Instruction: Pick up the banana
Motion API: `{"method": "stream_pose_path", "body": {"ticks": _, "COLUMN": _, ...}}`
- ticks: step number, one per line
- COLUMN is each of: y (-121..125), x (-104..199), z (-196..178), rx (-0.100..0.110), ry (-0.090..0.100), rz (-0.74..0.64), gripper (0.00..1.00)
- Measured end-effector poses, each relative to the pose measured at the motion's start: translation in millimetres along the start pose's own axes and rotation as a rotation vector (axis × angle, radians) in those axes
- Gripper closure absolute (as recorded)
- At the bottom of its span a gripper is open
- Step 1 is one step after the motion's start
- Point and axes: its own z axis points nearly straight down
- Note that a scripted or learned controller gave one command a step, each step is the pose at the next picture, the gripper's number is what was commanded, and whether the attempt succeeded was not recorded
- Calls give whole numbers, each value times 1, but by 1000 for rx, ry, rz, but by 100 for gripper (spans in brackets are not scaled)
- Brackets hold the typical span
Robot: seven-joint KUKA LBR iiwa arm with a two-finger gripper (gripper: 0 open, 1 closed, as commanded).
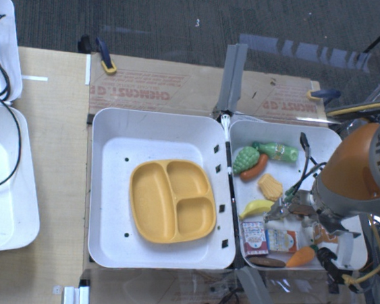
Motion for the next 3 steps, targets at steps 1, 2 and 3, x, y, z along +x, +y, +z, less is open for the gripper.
{"method": "stream_pose_path", "body": {"ticks": 1, "y": 83, "x": -14, "z": 9, "rx": 0, "ry": -2, "rz": 325, "gripper": 0}}
{"method": "stream_pose_path", "body": {"ticks": 2, "y": 83, "x": -14, "z": 1, "rx": 3, "ry": -4, "rz": 322, "gripper": 100}}
{"method": "stream_pose_path", "body": {"ticks": 3, "y": 83, "x": -14, "z": 1, "rx": 4, "ry": -4, "rz": 322, "gripper": 0}}
